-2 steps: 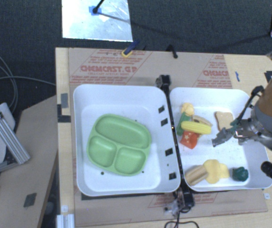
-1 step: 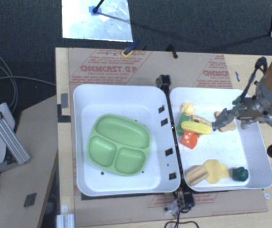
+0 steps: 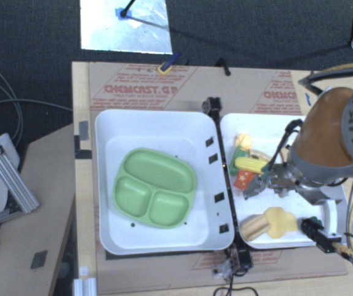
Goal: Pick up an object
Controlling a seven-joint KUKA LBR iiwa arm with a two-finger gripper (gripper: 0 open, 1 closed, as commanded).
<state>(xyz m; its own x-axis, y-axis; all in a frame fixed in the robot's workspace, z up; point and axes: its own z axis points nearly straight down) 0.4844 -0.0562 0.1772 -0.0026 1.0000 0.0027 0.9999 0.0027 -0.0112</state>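
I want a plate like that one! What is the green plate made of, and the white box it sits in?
The green plate looks like plastic: one even pale green, smooth, with softly moulded rounded compartments and a dull sheen. The white box also looks like plastic, with a smooth, slightly glossy wall and rounded corners. Neither can be confirmed by look alone.

left bin (image 3: pixel 111 134) white | plate (image 3: pixel 154 187) light green | right bin (image 3: pixel 262 125) white | toy corn (image 3: pixel 250 164) yellow | small block (image 3: pixel 244 179) red | arm (image 3: pixel 324 137) grey with orange band | bench (image 3: pixel 142 88) brown with red letters
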